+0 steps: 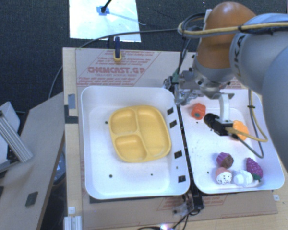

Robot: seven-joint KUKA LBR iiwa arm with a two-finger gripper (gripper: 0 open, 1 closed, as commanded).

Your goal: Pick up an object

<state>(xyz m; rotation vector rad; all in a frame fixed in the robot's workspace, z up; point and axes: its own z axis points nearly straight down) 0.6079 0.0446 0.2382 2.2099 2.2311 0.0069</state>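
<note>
**Camera view.** Gripper [185, 94] low over the far left corner of the right bin [271, 152], close against the edge shared with the left bin [93, 143]. Width of opening hidden by the wrist and not discernible. No object visibly held.

**Right bin, contents.**
- Small red-orange toy [198, 111] on the bin floor near the far edge, just beside the gripper. Contact with the gripper impossible to judge.
- Orange-yellow piece [240, 127] toward the middle of the bin, nearer its right edge, well apart from the red-orange toy.
- Four small toys grouped at the near right corner:
  - dark purple-brown toy [224, 159] farthest from the near edge
  - purple grape-like toy [253, 167] closest to the right edge
  - white spotted toy [223, 178] along the near edge
  - plain white toy [242, 178] along the near edge, touching or almost touching the spotted one

**Left bin, contents.** Yellow divided plate [139, 132] with three compartments, lying flat around the middle of the bin and slightly turned relative to the bin edges. Compartments bare.

**Support.** Both bins side by side on a pale sheet with red lettering [116, 70] covering the bench. White paper square [103, 11] beyond the far edge of that sheet.
</note>
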